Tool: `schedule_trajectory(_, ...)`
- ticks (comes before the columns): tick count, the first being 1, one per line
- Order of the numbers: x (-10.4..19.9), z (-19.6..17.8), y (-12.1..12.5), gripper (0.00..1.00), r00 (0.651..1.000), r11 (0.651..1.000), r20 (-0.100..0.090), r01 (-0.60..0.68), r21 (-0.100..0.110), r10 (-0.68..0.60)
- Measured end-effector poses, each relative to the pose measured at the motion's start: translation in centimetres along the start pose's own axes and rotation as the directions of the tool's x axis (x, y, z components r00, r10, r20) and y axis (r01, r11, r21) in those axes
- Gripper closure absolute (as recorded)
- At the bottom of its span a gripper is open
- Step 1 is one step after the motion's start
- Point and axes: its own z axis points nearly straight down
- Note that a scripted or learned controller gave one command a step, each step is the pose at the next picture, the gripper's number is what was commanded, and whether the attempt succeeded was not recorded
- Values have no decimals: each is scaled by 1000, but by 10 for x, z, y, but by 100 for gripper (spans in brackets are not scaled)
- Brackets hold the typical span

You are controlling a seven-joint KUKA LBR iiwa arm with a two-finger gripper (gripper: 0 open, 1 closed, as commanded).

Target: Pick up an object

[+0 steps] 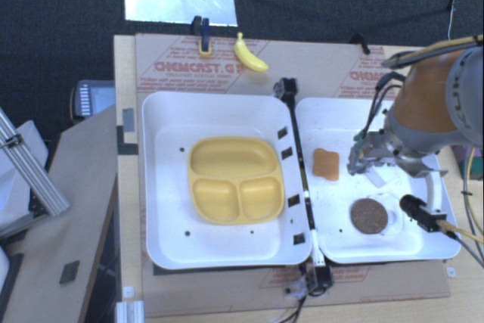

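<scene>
Leftmost, a yellow 3-compartment tray [231, 180] fills the left bin [162, 132]. Right bin [333, 244]: an orange block [327, 164], long axis roughly upright in view, and a brown disc [369, 215]. Gripper [364, 160] hangs just beside the block; finger state unclear.

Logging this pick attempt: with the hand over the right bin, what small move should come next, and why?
Probably a short shift toward the orange block, then down. The hand hangs in the right bin just beside that block and looks apart from it, with nothing seen in its grip. The brown disc lies farther off, nearer the bin's front.
</scene>
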Motion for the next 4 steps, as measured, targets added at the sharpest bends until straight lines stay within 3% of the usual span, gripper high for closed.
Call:
schedule_trajectory(2, 1, -103, 11, 100, 1000, 1000, 0, 0, 1, 0)
schedule_trajectory(4, 107, -92, 33, 100, 1000, 1000, -3, 5, 6, -5)
